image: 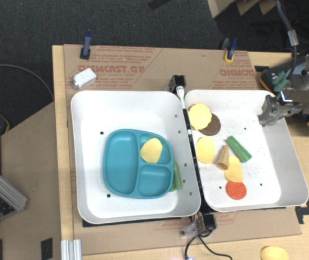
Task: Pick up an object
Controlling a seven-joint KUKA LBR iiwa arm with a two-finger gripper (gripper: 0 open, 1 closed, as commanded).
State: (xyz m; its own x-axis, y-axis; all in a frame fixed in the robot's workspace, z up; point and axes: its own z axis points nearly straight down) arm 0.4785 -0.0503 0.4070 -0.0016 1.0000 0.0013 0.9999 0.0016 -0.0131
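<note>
left bin [84, 145]: holds a teal divided plate [123, 164] with a yellow round piece [152, 150] sitting in its upper right compartment; a green bit [176, 176] is tucked against the plate's right edge.
right bin [284, 172]: a loose pile on its left half, so plenty of objects up for grabs.
pile: pale yellow disc [199, 115] on top of a brown cookie [212, 127], then a yellow lump [206, 148], a waffle cone [222, 156], a green stick [238, 148], another yellow piece [233, 170] and a red-orange round [236, 190] nearest the camera.
end effector [271, 112]: over the right bin's upper right area, well apart from the pile, nothing between its fingers; honestly can't tell if they're spread or pressed together.
counter [143, 66]: brown board under both bins.
</note>
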